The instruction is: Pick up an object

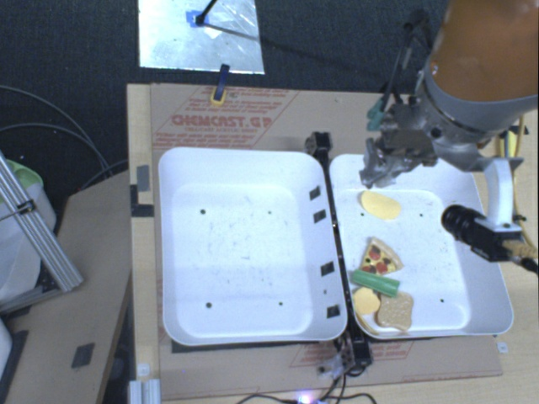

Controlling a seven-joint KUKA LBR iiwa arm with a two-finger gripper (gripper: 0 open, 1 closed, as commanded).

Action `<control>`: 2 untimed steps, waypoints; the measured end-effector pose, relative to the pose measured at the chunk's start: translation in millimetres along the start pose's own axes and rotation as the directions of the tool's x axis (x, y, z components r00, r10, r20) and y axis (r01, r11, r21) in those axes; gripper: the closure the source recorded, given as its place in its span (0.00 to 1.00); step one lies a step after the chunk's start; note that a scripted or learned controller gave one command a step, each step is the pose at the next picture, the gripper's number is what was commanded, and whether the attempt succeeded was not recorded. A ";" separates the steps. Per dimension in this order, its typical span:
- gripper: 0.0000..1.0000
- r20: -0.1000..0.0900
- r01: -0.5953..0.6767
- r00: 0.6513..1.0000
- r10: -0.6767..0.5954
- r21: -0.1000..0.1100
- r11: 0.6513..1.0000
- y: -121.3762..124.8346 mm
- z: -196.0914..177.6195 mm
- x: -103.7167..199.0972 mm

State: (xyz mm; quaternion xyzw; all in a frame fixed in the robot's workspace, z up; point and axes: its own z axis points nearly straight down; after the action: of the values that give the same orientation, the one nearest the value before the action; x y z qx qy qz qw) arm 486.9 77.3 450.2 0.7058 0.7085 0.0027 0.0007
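Arm: the grey arm with its orange band [488,32] comes in from the upper right and hangs over the far edge of the right bin [472,310].
Gripper: the gripper [376,173] sits low above the back of the right bin, just beside the yellow disc [381,205]; how far it stands open I cannot tell, and nothing shows in its hold.
Yellow disc: lies flat on the bin floor near the back, directly below and in front of the gripper.
Pizza slice [380,259]: a toy wedge with red spots, in the middle of the right bin's left side.
Green stick [376,282]: lies across the near end of the pizza slice, touching it.
Bread piece [394,311]: tan, in the near left corner, beside a small yellow round piece [365,300].
Left bin [244,242]: white, side by side with the right bin on the table [223,116].
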 end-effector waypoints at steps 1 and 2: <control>1.00 0.003 -0.002 1.000 0.002 0.007 1.000 23.0 54.7 10.1; 1.00 0.001 0.005 1.000 -0.005 0.005 1.000 -1.3 72.5 61.0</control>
State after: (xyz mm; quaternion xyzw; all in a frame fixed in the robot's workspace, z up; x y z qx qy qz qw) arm 485.7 138.5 377.9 0.7041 0.7101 0.0007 -0.0007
